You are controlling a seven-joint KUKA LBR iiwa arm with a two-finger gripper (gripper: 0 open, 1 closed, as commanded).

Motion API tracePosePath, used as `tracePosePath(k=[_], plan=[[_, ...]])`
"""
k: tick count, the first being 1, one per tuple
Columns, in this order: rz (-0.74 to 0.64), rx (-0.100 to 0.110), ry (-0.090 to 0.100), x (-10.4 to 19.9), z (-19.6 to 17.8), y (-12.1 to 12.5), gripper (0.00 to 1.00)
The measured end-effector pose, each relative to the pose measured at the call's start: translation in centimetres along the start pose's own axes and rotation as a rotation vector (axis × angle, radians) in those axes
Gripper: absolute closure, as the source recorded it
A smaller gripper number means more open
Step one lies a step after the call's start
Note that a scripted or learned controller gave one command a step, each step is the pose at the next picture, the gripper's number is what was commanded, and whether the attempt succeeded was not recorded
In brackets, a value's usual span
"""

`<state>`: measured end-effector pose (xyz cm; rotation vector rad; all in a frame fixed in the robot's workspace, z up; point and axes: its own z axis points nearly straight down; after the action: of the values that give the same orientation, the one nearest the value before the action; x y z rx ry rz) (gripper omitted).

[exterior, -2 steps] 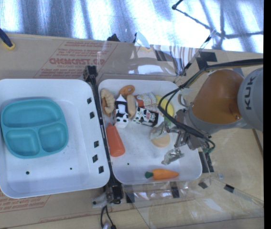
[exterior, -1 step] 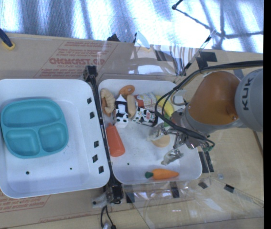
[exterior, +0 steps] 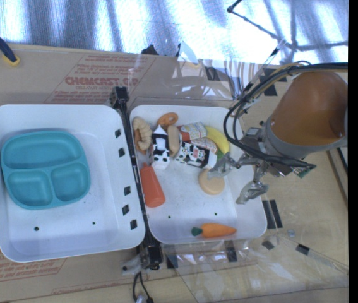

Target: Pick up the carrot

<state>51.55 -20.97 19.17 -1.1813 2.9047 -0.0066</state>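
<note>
I count two shallow white bins side by side: the left bin (exterior: 14, 245) and the right bin (exterior: 254, 223). The pincer (exterior: 249, 191) hangs over the right bin's right edge, under the grey arm (exterior: 292, 145) with its orange band (exterior: 311, 106); I cannot tell its state from this slanted view, since the tip is small and blurred.

Far to the pincer's left, in the left bin, lies one teal divided tray (exterior: 45, 168) with three compartments.

In the right bin I count the following. One carrot (exterior: 215, 230), orange with a green end, lies on its side below and to the left of the pincer, near the bin's front wall and apart from the pincer. One round tan disc (exterior: 211, 183) lies just to the left of the pincer. One banana (exterior: 219, 140) lies up and to the left of it. One black-and-white cow-patterned carton (exterior: 194, 154) lies on its side, left of the banana. One cow figure (exterior: 160, 149) stands farther left. One orange-red cylinder (exterior: 152, 185) lies against the bin's left wall. A cluster of brown bread-like pieces (exterior: 144, 135) fills the upper left corner; I cannot count them with certainty.
</note>
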Motion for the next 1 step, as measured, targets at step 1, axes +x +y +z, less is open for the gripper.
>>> tracePosePath(k=[1], plan=[[-0.01, -0.011, 0.003, -0.71, 5.49, -0.53, 0.0]])
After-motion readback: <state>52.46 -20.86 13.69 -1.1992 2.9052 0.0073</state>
